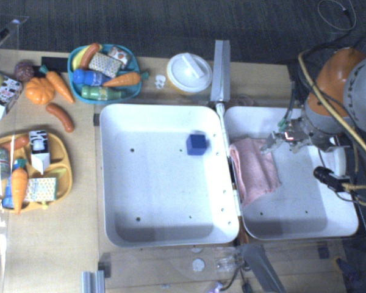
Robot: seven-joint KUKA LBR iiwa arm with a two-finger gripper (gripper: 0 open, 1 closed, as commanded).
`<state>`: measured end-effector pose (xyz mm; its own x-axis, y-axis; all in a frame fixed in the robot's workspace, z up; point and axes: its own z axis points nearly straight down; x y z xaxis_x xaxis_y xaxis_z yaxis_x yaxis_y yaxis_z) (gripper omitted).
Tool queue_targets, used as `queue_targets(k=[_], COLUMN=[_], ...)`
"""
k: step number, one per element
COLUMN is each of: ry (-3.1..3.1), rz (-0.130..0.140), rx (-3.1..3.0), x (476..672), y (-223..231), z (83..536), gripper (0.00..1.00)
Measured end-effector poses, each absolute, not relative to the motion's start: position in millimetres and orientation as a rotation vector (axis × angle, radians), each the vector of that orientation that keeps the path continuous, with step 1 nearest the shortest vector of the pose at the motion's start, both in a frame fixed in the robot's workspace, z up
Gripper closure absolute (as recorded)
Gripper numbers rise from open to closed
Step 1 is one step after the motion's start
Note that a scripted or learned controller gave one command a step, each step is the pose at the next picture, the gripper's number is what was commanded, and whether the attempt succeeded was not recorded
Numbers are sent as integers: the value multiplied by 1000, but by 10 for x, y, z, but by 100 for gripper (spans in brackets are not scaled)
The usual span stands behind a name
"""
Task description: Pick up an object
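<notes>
Two white bins sit on a tan worktop over dark carpet; the left bin holds a blue cube, the right bin a pink cloth beside the gripper, its grip state unreadable

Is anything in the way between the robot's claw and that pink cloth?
Nothing visible is. The gripper hangs over the right bin, just right of the pink cloth lying against that bin's left wall. Only bare bin floor shows between them.

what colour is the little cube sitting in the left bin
Blue: the cube shows plainly in the camera view.
</notes>
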<state>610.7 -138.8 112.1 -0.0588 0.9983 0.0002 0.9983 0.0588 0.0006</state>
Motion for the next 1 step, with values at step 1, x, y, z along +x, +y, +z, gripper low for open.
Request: queue_targets(k=[1], ry=[2325], rz=[14], rx=[2095], x=[6222], y=[-960], z=[915], gripper=[0])
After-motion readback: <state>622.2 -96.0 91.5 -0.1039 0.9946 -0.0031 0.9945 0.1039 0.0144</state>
